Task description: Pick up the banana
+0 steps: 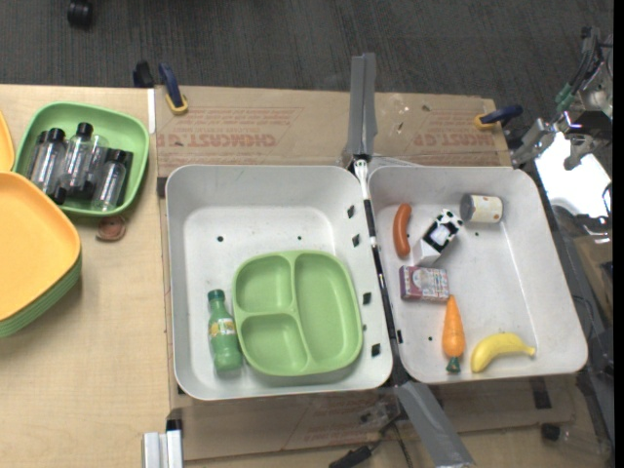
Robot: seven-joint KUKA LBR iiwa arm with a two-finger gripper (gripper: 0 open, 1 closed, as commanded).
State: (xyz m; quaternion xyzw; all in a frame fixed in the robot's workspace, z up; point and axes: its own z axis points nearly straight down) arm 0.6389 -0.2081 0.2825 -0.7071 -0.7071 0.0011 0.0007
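Banana [502,350]: lies at the right bin's [564,291] near corner, just beside the carrot [452,331]. You approach from its open side. Gripper [585,115]: jaw state unreadable.

The banana [502,350] lies in the right bin [546,261] near its front right corner, just beside the carrot [452,331]. Farther back sit a pink carton [424,284], a red sausage [402,229], a black-and-white toy [442,233] and a small can [482,208]. In the left bin [195,222], a green divided tray [295,313] lies with a green bottle [223,331] touching its left edge
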